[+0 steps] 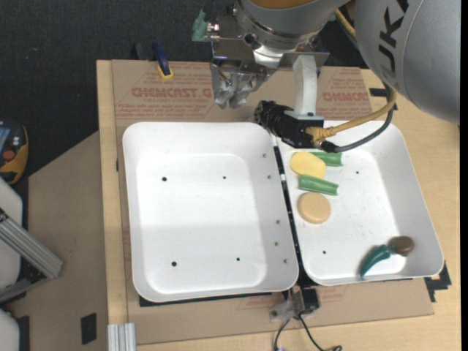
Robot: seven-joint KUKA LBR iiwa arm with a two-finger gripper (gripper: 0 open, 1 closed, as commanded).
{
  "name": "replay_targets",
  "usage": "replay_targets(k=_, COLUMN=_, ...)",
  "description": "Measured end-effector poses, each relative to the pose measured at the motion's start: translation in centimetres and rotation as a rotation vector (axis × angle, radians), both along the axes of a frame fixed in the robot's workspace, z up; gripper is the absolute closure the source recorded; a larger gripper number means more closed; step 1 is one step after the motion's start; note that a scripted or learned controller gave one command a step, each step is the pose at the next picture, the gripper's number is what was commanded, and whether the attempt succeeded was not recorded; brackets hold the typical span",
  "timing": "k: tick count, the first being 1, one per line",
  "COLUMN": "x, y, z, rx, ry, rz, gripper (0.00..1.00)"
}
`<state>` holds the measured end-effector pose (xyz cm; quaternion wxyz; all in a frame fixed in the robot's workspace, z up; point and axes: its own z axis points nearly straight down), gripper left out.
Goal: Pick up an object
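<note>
Left bin [146, 196]: shallow moulded white plastic, glossy, rounded corners, a few small dark dots on the floor. It sits on a brown cardboard sheet [117, 93] with red print, probably there to pad the bench.

Gripper [232, 93] hangs above the cardboard just behind the left bin's far rim, clear of both bins. Metal fingers [225, 95] point down and read as close together with nothing between them, so it carries nothing. Judgement: the pick has not started, or the arm is parked between tries.

Right bin [417, 196], same moulding, butts against the left one along the middle seam. All candidate objects lie in it:
- yellow piece [307, 164], smooth, rounded, likely plastic toy food, near the far-left corner
- green stick [319, 186] just below it, touching or nearly touching; a second green bit lies behind the yellow piece
- tan disc [315, 209], flat, matte, round, just beside the green stick
- teal curved piece [376, 259] with a brown round piece [401, 246] at its end, against the near-right wall

The cluster near the seam is crowded, so a clean two-finger pinch looks hard. The tan disc lies flat, with little edge to grip. The wall limits approach to the teal piece.
</note>
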<state>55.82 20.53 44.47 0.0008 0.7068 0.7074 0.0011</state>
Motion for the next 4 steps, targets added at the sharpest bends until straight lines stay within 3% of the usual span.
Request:
replay_targets(k=1, x=-1.4, y=2.0, z=5.3, rx=0.003, ry=-0.004, rz=0.003, gripper=1.0)
replay_targets(k=2, x=2.9, y=1.8, z=-10.2, rx=-0.007, ry=0.019, rz=-0.003, gripper=1.0)
replay_targets(k=3, x=6.4, y=1.9, z=-0.2, rx=0.003, ry=-0.01, rz=0.0, gripper=1.0)
replay_targets(k=4, x=-1.7, y=-3.4, z=9.6, rx=0.005, ry=-0.011, rz=-0.004, gripper=1.0)
